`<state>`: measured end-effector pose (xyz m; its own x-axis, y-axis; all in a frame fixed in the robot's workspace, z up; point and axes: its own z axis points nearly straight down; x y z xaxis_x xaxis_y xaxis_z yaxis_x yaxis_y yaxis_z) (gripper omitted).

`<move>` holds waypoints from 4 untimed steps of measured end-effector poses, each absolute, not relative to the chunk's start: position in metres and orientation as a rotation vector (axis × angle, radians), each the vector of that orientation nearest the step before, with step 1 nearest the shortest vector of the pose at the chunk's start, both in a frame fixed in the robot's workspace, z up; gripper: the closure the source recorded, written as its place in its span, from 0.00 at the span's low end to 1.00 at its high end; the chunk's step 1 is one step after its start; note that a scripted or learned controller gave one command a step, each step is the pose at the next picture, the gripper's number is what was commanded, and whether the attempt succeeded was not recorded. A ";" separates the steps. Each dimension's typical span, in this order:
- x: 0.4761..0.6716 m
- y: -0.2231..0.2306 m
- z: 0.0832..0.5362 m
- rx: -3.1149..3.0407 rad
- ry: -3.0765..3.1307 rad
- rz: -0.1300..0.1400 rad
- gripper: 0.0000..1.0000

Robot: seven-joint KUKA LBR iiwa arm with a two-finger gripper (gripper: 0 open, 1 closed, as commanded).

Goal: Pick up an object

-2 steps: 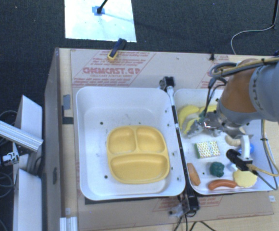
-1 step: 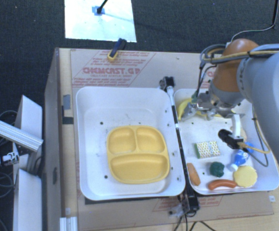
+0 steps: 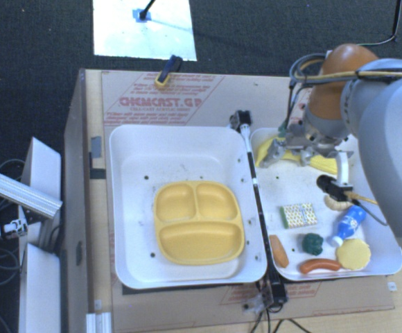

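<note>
Here's the arm (image 3: pixel 381 109), grey with its orange band, coming in from the view's right. The tool (image 3: pixel 303 143) sits low at the far end of the right bin (image 3: pixel 284 186), right over a banana (image 3: pixel 326 165). Yellow pokes out on both sides of the tool, so it's on top of the fruit or touching it. I can't tell whether the tool is open or closed, or whether it has hold of anything.

Take the checkered green-and-white block (image 3: pixel 299 215) in the middle of that bin as our marker. The banana lies beyond it, at the far end. Just nearer than the block and a touch to the view's right is a small dark green piece (image 3: pixel 312 242). A blue bottle (image 3: pixel 346 223) lies tilted to the block's right, with a pale ring (image 3: pixel 337 201) just beyond it. A round yellow disc (image 3: pixel 353 254) sits nearer and right of the block. A red sausage (image 3: pixel 319 266) is nearer still, by the near wall, and an orange one (image 3: pixel 278 250) lies nearer and slightly left.

Well to the block's left, in the left bin (image 3: pixel 128 186), a yellow divided plate (image 3: pixel 198 222) lies flat.

The cardboard sheet (image 3: pixel 208 89) under both bins reads "CHEMCAST GP" in red. The smaller print is too fine to read.
</note>
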<state>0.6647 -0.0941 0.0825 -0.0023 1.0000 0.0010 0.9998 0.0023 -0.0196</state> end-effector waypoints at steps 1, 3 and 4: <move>0.665 -0.127 0.082 -2.214 -2.213 0.016 0.00; 0.657 -0.191 0.098 -2.220 -2.224 0.001 0.00; 0.659 -0.191 0.110 -2.220 -2.231 -0.003 1.00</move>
